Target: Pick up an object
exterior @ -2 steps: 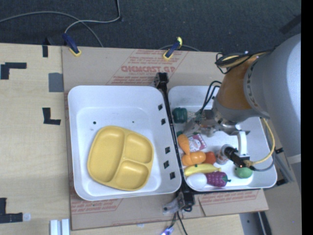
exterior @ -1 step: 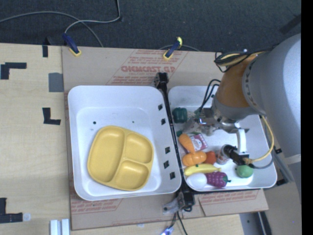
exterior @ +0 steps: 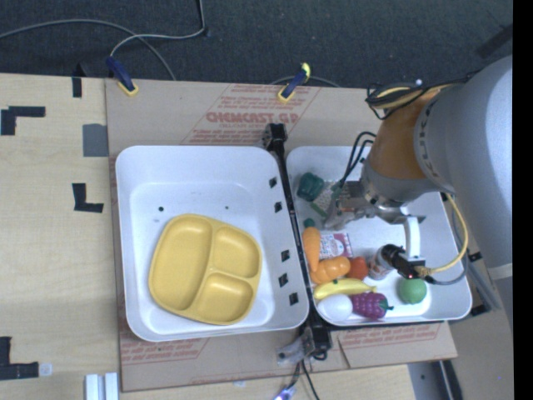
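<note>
The right bin (exterior: 454, 307) holds several small toy foods: an orange carrot (exterior: 311, 245), an orange pepper-like piece (exterior: 332, 268), a yellow banana (exterior: 340, 288), a white egg (exterior: 336, 307), purple grapes (exterior: 371, 305), a green round fruit (exterior: 411, 291), a teal piece (exterior: 311, 186) and a red-and-white packet (exterior: 335, 245). My gripper (exterior: 337, 211) reaches down into the left part of this bin, just above the packet and beside the carrot. The arm's grey wrist and orange band (exterior: 400, 144) cover the bin's upper middle.
The left bin (exterior: 137, 169) holds a yellow divided plate (exterior: 206, 267). A black divider clip line (exterior: 287, 223) runs between the bins. Cables (exterior: 454, 257) loop off the wrist over the right bin. Cardboard (exterior: 191, 111) lies under both bins.
</note>
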Tool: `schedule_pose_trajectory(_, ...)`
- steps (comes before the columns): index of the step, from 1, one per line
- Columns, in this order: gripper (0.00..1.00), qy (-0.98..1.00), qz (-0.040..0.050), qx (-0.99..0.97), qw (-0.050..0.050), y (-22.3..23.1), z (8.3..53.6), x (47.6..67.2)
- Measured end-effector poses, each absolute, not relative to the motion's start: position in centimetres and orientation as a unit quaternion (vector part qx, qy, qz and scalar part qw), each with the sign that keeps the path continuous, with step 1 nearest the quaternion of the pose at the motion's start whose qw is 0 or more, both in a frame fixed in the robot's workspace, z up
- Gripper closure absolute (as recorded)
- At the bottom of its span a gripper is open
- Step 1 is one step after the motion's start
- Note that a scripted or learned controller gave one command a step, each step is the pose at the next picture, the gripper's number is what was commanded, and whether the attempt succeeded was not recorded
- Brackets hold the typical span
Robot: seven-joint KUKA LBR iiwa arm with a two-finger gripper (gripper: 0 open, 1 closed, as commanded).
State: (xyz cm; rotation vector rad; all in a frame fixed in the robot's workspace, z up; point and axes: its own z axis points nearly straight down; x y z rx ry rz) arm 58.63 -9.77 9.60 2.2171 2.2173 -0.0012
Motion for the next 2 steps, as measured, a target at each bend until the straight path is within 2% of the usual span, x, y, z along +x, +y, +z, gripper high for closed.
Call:
schedule_pose_trajectory(1,0.0,0.707,-0.0013,0.708,0.005,-10.0,9.6,58.6)
schedule_pose_trajectory(2,0.0,0.707,0.0,0.707,0.002,-9.6,8.6,62.1)
